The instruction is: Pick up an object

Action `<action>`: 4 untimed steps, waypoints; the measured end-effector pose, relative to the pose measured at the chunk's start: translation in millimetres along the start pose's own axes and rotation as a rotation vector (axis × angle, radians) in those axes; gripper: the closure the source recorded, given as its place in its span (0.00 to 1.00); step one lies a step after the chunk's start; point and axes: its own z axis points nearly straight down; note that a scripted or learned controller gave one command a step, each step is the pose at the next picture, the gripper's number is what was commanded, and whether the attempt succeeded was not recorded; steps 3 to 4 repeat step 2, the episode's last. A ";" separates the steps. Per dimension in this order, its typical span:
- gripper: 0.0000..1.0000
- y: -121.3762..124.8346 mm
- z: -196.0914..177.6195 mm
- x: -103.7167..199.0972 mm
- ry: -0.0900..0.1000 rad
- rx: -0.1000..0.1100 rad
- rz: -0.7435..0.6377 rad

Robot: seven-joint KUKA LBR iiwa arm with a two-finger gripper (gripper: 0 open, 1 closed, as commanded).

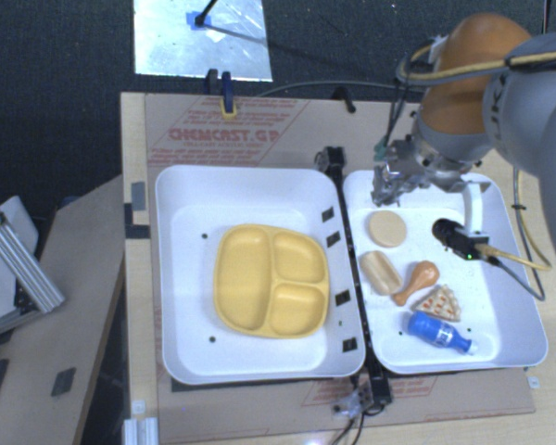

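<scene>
Nothing is picked up yet, as far as the view shows. The gripper (386,185) hangs over the upper-left corner of the right bin (510,346), just at 11 o'clock from the round cookie (386,228); whether it is spread or pressed together I cannot tell, and nothing is visibly in it. All candidates lie on the bin floor: the cookie, a bun (381,272) at 6 o'clock from it, a drumstick (416,279) beside the bun, a pizza slice (439,302) and a blue bottle (439,332) toward 5 o'clock. The left bin (181,248) carries a yellow tray (271,279). The descent, grasp and lift are all left, and the cookie looks the nearest target.
</scene>
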 end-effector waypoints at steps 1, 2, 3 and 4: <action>1.00 -10.4 -13.7 51.0 0.000 -0.001 -0.001; 1.00 -10.3 -19.3 99.8 0.000 -0.001 -0.001; 1.00 -10.3 -19.3 99.8 0.000 -0.001 -0.001; 1.00 -10.3 -19.3 99.8 0.000 -0.001 -0.001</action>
